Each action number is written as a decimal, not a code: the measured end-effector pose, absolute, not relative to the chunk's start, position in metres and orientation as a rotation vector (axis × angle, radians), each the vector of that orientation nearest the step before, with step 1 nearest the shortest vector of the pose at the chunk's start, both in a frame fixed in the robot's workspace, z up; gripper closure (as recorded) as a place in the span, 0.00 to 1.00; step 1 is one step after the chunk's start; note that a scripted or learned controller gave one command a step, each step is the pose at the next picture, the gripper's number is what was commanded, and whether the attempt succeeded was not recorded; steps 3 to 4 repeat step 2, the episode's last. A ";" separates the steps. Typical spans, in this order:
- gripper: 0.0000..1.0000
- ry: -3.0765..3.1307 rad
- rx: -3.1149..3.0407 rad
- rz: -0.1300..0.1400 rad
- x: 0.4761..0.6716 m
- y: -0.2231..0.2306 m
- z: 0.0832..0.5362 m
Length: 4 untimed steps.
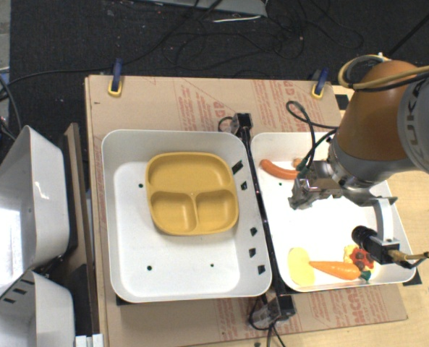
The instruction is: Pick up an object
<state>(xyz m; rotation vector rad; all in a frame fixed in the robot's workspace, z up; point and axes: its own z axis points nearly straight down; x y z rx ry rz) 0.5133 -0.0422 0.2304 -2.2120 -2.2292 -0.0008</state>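
1. The gripper [303,194] hangs over the upper-left part of the right bin [330,230], right of frame centre. Whether it is spread or closed cannot be told; no object is seen between its parts.
2. An orange sausage-shaped toy [275,168] lies just above-left of the gripper, near the bin's upper-left corner.
3. A toy carrot [333,269] lies along the bin's lower edge, touching a pale yellow piece [299,264] on its left.
4. A small red-and-green toy [359,256] sits beside the carrot's right end.
5. The left bin [127,266] holds a yellow three-compartment plate [192,192] in its upper half.
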 end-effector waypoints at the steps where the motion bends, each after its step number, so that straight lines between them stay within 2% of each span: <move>1: 1.00 -2.229 -2.209 0.000 0.516 0.016 0.224; 2: 1.00 -2.232 -2.209 -0.002 0.508 0.080 0.229; 4: 1.00 -2.232 -2.209 -0.002 0.508 0.080 0.229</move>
